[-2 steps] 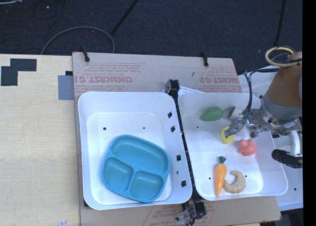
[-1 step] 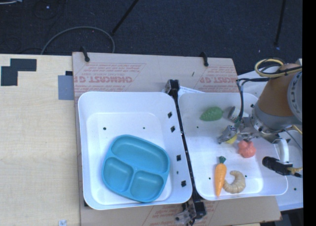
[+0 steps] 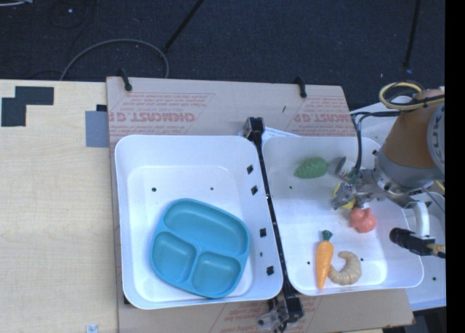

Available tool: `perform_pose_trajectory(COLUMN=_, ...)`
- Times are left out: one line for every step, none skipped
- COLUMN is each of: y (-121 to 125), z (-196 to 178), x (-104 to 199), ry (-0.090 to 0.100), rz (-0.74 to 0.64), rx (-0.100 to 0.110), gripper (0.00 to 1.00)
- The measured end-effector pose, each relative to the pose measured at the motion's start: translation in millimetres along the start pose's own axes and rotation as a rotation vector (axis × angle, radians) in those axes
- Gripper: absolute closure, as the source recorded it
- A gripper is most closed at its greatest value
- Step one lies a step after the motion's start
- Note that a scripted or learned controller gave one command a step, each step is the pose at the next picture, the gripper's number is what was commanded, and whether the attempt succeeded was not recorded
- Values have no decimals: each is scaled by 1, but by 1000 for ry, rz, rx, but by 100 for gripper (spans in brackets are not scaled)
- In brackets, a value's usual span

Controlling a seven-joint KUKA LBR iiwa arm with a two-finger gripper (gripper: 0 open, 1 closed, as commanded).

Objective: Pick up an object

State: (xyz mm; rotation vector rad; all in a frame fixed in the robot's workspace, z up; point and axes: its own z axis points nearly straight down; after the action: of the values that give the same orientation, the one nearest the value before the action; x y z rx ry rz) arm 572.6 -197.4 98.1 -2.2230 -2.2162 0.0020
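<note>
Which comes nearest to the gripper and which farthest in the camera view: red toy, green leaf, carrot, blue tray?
From the gripper in the right bin:
1. Red toy, just below it.
2. Green leaf, up and to its left.
3. Carrot, lower in the same bin.
4. Blue tray, in the left bin.

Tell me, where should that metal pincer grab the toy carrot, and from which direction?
Judging by its pose, the carrot lies flat in the right bin, green top away from the camera, tip toward it. Best to come straight down and pinch across the thick orange part just below the top. The beige curled piece crowds its right side lower down.
</note>
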Motion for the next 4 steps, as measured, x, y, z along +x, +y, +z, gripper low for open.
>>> perform_pose_trajectory(y=8, z=-60, x=3, ry=-2, rz=-5, rx=-6, gripper=100)
perform_pose_trajectory(y=17, z=-120, x=5, ry=-2, rz=-5, rx=-7, gripper=100)
perform_pose_trajectory(y=17, z=-139, x=5, ry=-1, rz=-5, rx=-3, gripper=100)
perform_pose_trajectory(y=15, z=-147, x=57, ry=2, rz=-8, rx=0, gripper=100)
